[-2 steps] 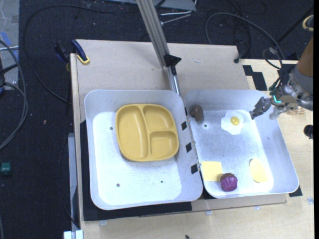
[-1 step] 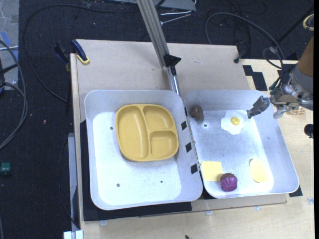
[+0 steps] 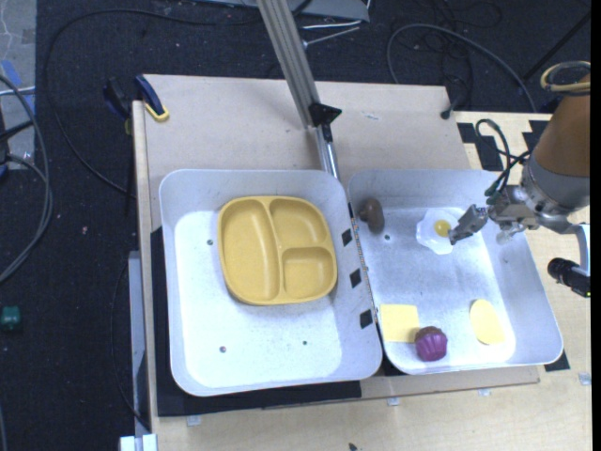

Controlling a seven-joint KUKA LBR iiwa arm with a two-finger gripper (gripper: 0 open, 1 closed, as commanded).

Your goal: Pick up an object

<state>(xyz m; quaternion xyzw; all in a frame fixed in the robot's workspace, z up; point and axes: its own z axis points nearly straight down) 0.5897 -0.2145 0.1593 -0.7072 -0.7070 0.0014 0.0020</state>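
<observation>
In the right bin (image 3: 526, 289) lie several toy foods. A fried egg (image 3: 438, 229) sits at the back, a brown potato-like piece (image 3: 373, 214) at the back left. A yellow cheese square (image 3: 399, 323), a purple piece (image 3: 431, 343) and a pale yellow oval (image 3: 486, 322) lie along the front. My gripper (image 3: 467, 225) hangs just right of the fried egg, fingers apart, its tips close to the egg's edge. Nothing is between the fingers.
The left bin (image 3: 188, 271) holds a yellow divided plate (image 3: 278, 249). A metal pole (image 3: 291, 50) slants down to the back where the bins meet. The arm's orange band (image 3: 568, 139) is at the right edge. Cables lie on the floor around the bench.
</observation>
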